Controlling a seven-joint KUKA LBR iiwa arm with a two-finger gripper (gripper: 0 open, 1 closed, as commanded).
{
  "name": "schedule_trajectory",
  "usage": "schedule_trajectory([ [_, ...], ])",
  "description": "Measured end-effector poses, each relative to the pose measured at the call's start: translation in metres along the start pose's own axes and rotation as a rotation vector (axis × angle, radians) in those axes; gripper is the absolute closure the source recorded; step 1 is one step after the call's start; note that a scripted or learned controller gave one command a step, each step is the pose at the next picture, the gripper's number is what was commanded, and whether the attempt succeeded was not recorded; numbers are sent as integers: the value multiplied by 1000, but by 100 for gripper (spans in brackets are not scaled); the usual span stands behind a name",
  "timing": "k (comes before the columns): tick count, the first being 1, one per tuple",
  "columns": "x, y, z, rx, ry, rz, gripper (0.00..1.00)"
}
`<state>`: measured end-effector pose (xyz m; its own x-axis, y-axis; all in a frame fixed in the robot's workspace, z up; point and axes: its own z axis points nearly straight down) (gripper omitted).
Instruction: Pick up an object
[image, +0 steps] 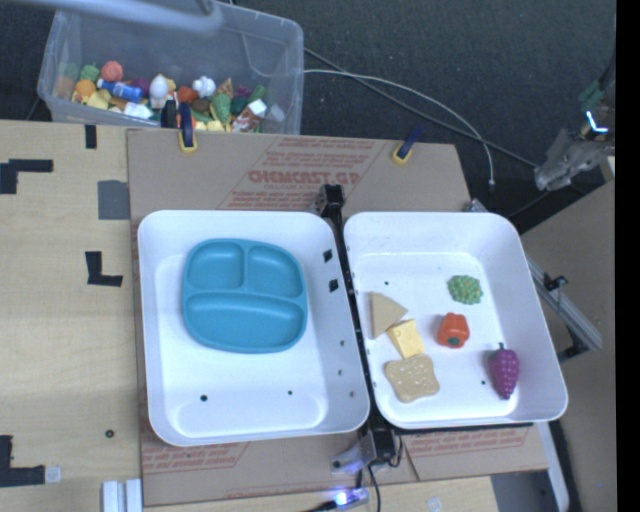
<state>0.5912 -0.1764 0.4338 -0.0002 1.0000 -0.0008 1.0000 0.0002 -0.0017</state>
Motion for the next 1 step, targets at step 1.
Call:
schedule_trajectory([
  [1,32,-82,-99,4,0,-3,100],
])
